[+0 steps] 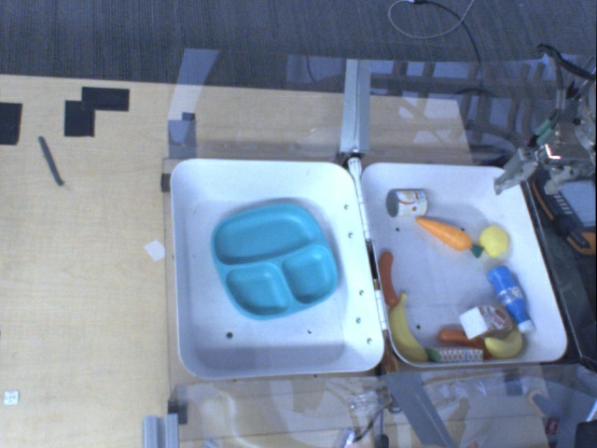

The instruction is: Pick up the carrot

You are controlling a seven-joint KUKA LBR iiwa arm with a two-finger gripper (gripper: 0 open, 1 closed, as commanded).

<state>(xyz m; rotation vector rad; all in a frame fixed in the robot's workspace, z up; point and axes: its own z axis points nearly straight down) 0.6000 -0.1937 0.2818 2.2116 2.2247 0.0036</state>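
carrot (445, 232) down-left of the gripper (519, 168), well apart, can (408, 202) label unreadable, can't tell the gripper's state

No text, brand, number or sign can be read anywhere in the frame. The small can (408, 202) at the upper left of the right bin (550, 278) carries a label, and the blue bottle (510, 296) and the white-tagged packet (478, 323) at the lower right of that bin also bear printing, but all of it is too small and blurred to make out. The black shapes (93, 108) on the bench at the upper left of the frame are plain blocks, not letters.
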